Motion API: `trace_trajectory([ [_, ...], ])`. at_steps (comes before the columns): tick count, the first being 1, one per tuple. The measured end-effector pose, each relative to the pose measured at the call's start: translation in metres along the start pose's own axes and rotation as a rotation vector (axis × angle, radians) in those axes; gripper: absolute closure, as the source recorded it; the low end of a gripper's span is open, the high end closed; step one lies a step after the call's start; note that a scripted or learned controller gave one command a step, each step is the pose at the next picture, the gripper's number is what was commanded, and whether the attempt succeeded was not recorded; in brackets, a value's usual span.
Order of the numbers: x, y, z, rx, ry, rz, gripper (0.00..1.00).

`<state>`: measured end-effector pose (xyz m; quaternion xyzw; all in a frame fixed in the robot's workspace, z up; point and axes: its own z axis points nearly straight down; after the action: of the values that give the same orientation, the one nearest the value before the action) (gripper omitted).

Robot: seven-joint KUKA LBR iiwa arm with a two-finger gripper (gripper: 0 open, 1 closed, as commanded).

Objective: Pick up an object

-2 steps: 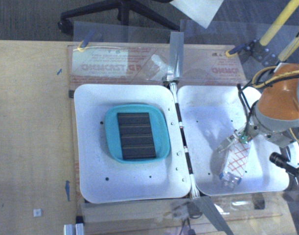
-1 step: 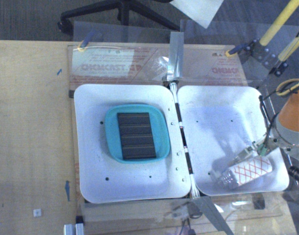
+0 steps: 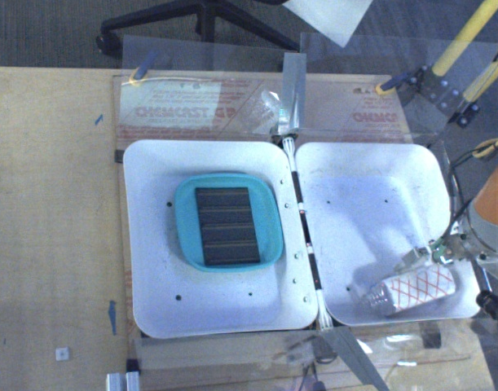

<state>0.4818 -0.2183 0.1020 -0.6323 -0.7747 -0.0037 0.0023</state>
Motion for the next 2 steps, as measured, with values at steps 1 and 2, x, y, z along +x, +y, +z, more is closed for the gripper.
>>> trace_trajectory([
  [1,0.029,0.021,0.015,-0.001,-0.01,0.042,0.0],
  [2,0.003,0.02,0.001,0.002,0.004,0.4,0.0],
])
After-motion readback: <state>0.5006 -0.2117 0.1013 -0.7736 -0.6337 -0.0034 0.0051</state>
